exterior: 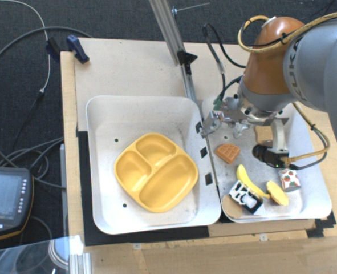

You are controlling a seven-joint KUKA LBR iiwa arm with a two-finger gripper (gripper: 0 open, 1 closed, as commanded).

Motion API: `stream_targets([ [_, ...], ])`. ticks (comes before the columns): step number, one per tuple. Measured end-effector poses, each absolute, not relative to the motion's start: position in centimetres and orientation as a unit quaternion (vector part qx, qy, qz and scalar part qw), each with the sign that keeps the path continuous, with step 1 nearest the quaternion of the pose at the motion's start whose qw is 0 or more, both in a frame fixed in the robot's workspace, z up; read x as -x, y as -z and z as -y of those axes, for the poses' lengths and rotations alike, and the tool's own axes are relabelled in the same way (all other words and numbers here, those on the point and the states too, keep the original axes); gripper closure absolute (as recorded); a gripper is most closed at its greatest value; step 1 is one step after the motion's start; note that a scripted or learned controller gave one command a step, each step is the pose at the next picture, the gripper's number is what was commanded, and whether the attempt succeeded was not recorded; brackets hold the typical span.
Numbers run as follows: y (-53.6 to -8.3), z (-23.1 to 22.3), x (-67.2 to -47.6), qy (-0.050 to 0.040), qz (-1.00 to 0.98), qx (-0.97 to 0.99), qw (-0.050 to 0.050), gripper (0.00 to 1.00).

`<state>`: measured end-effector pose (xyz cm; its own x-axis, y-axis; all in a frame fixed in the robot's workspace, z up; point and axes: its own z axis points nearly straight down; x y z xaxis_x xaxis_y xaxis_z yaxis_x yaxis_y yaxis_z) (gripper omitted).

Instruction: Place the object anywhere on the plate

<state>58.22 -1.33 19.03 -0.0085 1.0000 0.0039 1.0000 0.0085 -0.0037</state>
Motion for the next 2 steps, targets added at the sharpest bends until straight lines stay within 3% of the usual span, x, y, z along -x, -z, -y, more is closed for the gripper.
stream_targets([
  [1, -15.2, -12.4, -54.9, -0.0013, 0.710, 0.704, 0.004, 0.00],
  [2, -19.5, -4.8, -48.8, -0.0016, 0.704, 0.710, 0.001, 0.00],
])
